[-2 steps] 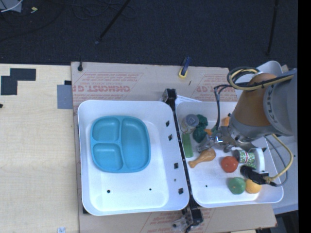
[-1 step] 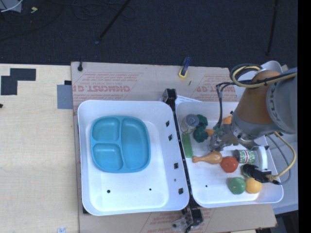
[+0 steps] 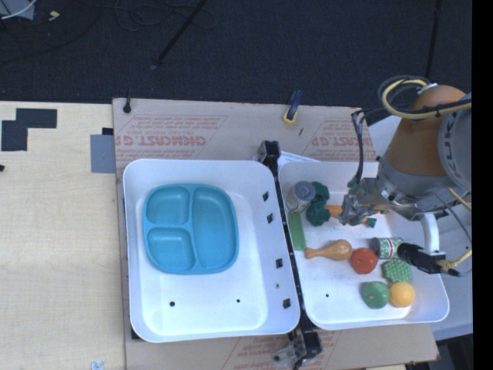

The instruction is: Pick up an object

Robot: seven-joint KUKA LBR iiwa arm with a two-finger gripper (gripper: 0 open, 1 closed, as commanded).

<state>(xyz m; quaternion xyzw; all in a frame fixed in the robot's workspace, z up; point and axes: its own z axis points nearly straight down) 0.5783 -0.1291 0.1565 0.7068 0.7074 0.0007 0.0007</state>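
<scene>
Gripper low in the right bin among small toys

The bench (image 3: 62, 237) carries two white bins side by side on a cardboard sheet (image 3: 200, 133). The left bin (image 3: 146, 299) holds one blue plate (image 3: 190, 228) with three compartments. The right bin (image 3: 339, 303) holds the clutter of small things, and the arm (image 3: 420, 141) comes in over its right rim, orange band above the wrist.

The gripper (image 3: 353, 214) sits low over the upper middle of the right bin; whether it is parted, closed or clamped on anything cannot be told from this slant.

Just left of the gripper lies one dark green toy (image 3: 318, 213), very near it, though touch cannot be judged. Left of that stands one grey cup (image 3: 302, 193). Along the bin's left wall lies one green strip (image 3: 296, 230). Below the gripper, apart from it, lies one tan gourd (image 3: 330, 250), its narrow end to the left. Right of the gourd is one red ball (image 3: 363, 261), touching or just beside one small bottle (image 3: 387, 247). Lower right sit one chequered green piece (image 3: 397, 269), one green lump (image 3: 375, 294) and one orange ball (image 3: 402, 294), the last two side by side near the front rim

One blue and yellow clamp (image 3: 293, 108) grips the cardboard's far edge
</scene>
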